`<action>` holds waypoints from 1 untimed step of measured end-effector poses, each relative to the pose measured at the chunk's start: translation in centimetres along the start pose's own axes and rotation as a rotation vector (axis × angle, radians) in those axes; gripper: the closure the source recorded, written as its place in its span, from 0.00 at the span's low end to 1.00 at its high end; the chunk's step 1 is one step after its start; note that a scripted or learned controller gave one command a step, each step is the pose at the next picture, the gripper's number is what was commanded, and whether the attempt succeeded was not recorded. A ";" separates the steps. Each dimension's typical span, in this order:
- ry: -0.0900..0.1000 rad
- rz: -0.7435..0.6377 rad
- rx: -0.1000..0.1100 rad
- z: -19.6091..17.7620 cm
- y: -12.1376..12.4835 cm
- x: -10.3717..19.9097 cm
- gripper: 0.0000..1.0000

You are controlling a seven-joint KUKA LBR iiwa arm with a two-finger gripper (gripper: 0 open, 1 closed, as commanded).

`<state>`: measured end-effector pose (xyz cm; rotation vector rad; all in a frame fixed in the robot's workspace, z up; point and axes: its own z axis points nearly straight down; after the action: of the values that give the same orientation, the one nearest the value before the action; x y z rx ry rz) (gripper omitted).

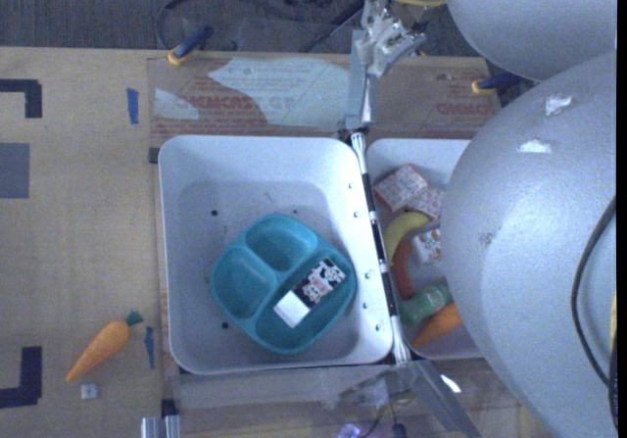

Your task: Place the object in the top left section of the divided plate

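hovering above the far rim of the bins, the gripper is hanging off the grey arm, which is covering most of the right bin. cannot tell whether it is released or clenched; nothing is showing in its grasp.

the teal divided plate is sitting in the left bin, well apart from the gripper, toward the view's bottom and a bit left of it. a black-and-white patterned box and a white block are lying just beside each other in the plate's large section, the one nearest the view's bottom right. the two smaller sections are lying on the side closer to the gripper.

right of the plate, a pink-and-white box, a banana, a green toy and an orange piece are crowding the right bin. a toy carrot is lying on the bench, far from the gripper.
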<state>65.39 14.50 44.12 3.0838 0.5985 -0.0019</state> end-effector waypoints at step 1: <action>-0.006 -0.049 0.002 4.9 2.4 -0.9 1.00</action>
<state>65.47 11.96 39.20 3.0689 0.6732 -0.0112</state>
